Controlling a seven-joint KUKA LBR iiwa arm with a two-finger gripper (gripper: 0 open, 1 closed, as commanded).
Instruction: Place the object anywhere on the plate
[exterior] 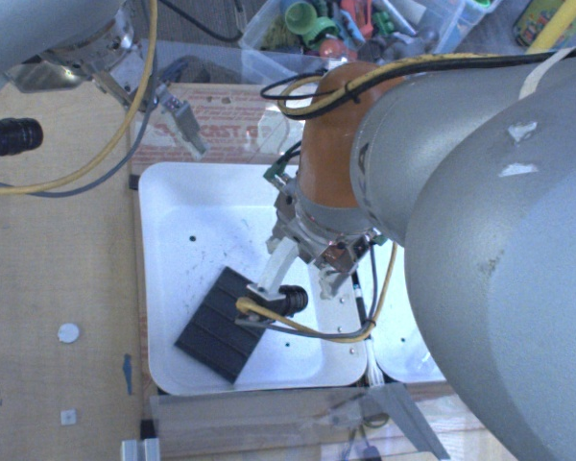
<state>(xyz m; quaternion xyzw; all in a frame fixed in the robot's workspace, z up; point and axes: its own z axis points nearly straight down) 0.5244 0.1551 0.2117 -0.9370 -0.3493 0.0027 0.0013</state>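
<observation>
The task's thing was 1 flat black block (216,329) with ribs across its top face. It lay to the left of the jaws and a little below them in the camera view, well apart from them and not between them. It rested flat on the floor of the left white bin (173,219), turned at a slant to the bin walls, with its far end close to the bin's lower left corner.

The jaws hung over the right part of this same bin, under the orange band (328,161) of the arm (480,209). The wrist hid them for the most part, so I could not tell if they were released or clenched. Nothing could be seen held there.

Counted, there were 1 black block, 1 arm and 2 white bins. The second bin (403,349) was to the right of the jaws, and the arm covered nearly all of it, so what was inside could not be seen. The floor of the left bin had some dark specks to the upper left of the jaws.

Far to the left of the jaws, on the bare desk (58,257), lay 1 small white disc (68,332), 1 small blue piece (127,373) and 1 tiny grey square (68,417). Above the jaws, behind the bins, stood 1 clear box (384,17) full of coloured toys.
</observation>
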